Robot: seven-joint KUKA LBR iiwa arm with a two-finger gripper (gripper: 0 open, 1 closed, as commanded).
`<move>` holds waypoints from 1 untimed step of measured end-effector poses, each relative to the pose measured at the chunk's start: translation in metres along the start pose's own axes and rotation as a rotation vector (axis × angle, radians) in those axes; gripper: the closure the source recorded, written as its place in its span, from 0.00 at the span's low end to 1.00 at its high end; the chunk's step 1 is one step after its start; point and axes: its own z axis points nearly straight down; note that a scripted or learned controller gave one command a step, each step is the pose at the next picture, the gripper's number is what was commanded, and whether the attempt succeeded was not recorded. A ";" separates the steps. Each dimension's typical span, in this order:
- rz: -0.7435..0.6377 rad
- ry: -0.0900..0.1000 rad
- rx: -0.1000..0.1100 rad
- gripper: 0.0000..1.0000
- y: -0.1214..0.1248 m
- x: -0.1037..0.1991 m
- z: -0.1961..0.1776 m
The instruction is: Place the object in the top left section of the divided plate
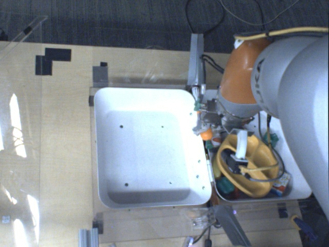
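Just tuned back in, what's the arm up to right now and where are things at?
The grey arm with its orange band has reached in from the right, and its gripper sits low over the right bin, near the wall it shares with the left bin. A small orange object shows just beneath it; whether it is gripped cannot be told. The right bin also holds a yellow plate and small colourful items.

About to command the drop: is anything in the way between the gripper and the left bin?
Nothing visible. The gripper sits over the right bin, at the left bin's right wall. I can't make out a divided plate in the left bin.
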 end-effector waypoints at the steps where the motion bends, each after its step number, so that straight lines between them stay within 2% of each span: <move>1: -0.243 0.001 0.001 1.00 -0.073 0.016 0.000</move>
